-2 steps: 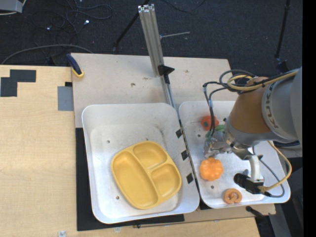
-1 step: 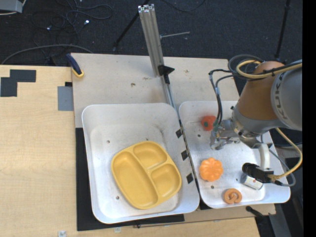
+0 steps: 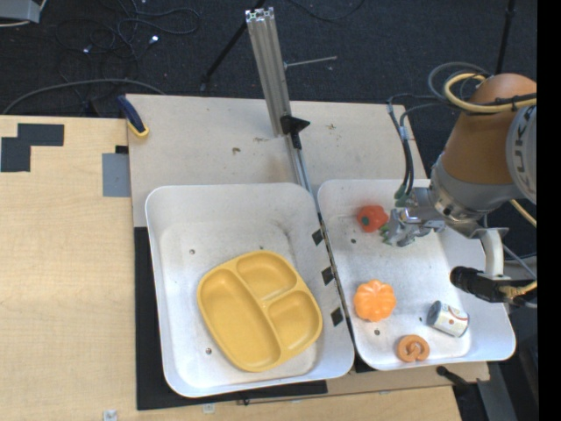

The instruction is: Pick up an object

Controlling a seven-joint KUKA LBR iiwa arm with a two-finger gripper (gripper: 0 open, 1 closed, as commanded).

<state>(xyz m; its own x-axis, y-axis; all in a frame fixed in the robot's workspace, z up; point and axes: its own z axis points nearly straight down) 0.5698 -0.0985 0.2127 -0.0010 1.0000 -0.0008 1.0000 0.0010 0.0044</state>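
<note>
1. Near edge of the right bin (image 3: 491,345): a small brown ring-shaped toy (image 3: 412,349) lies by the near rim; just beyond it toward the near right corner, a white cylinder with a dark cap (image 3: 447,319) lies on its side, long axis running left-right, cap end pointing left.
2. Middle of the right bin: an orange pumpkin-shaped toy (image 3: 374,300) sits upright near the left wall, round, with no marked long axis.
3. Left bin (image 3: 175,226): a yellow divided tray (image 3: 259,308) rests flat, long axis running diagonally from the near left toward the far right.
4. Far part of the right bin: a red tomato-like toy (image 3: 372,217) lies near the far left corner. The gripper (image 3: 405,228) is low over the bin floor just beside it.
5. Governing relation: the red toy lies directly left of the gripper, touching or nearly so; it is round, so approach angle likely matters little.
6. Whether the gripper is spread or closed cannot be told.
</note>
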